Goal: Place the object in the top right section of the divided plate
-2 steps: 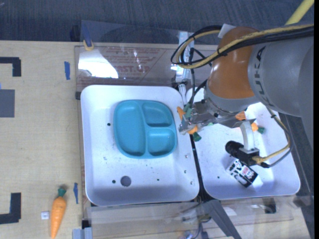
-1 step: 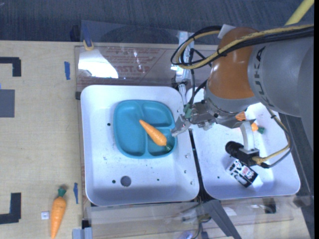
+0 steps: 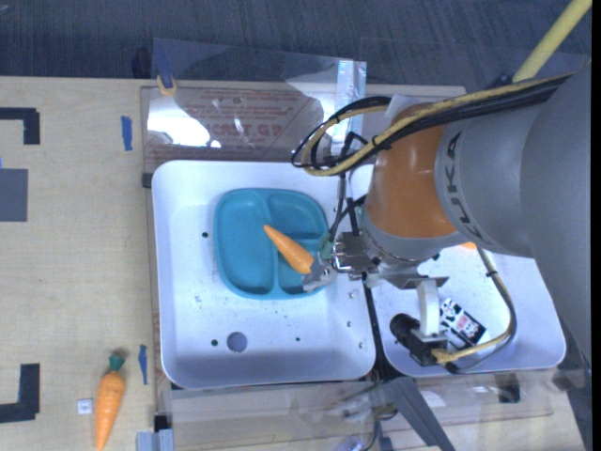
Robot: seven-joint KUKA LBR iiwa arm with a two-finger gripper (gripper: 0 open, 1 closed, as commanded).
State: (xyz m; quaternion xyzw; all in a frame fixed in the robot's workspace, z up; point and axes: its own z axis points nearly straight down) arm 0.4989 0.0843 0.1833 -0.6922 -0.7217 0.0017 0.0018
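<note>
Placing step: claw (image 3: 322,263), at frame centre, pinches carrot (image 3: 288,248) over blue plate (image 3: 246,252); next, release into top right section.

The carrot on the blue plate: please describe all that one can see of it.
The carrot is a small orange piece, tapered and smooth like plastic, with no green top visible. It lies slantwise across the blue divided plate, over the ridge between sections, its thin tip pointing up-left. Its thick end is at the plate's right edge, right by the gripper; whether the gripper grasps it cannot be told. The plate sits in the left white bin.
</note>
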